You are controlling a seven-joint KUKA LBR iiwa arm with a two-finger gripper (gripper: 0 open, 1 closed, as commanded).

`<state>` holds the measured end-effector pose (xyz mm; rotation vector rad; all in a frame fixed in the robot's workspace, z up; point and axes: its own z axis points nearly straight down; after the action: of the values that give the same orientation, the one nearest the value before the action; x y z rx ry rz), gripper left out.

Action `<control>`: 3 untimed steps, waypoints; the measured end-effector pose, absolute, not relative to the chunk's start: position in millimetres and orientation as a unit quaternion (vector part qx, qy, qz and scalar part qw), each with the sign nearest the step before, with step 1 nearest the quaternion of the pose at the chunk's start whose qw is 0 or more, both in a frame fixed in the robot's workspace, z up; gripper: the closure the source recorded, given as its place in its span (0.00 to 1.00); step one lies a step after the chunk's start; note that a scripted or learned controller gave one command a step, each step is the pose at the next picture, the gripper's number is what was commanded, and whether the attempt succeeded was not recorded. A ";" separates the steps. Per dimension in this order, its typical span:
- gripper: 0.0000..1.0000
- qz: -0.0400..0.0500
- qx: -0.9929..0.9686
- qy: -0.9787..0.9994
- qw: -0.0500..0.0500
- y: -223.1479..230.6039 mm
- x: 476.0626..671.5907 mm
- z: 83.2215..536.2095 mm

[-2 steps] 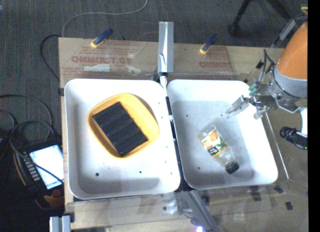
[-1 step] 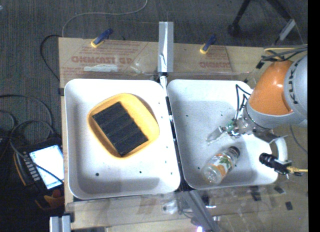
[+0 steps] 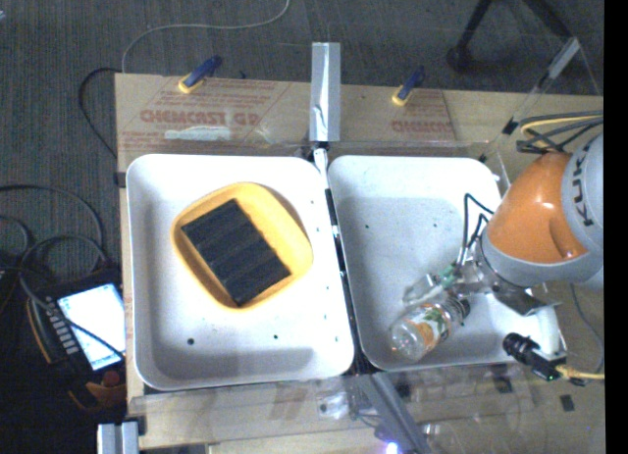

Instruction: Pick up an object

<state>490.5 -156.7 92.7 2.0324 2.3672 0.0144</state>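
The gripper (image 3: 453,285) hangs low over the near part of the right bin (image 3: 392,217); whether its jaws are apart or together cannot be told, since the wrist and cables crowd them. Just below and left of the jaws lies a clear plastic bottle (image 3: 424,327) on its side, slanting toward the near left, with an orange label band around its middle and a pale cap end pointing to the bin's near wall. It looks crumpled and see-through, and its upper end sits touching or very close to the gripper; no grip on it can be seen. The arm (image 3: 540,222), grey with its orange band, rises to the right of the jaws. Well to the left of the jaws, in the left bin (image 3: 147,344), rests a yellow dish (image 3: 294,227) carrying a black ribbed pad (image 3: 235,246).
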 end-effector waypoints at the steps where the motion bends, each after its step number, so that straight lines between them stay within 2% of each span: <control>1: 1.00 0.006 0.651 0.759 0.010 -155.4 491.9 102.9; 2: 1.00 0.000 0.641 0.768 0.001 -102.5 507.8 255.9; 3: 0.00 0.000 0.641 0.768 0.001 -102.6 507.7 255.9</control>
<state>507.7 -102.6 255.9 2.0118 2.4105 -0.0010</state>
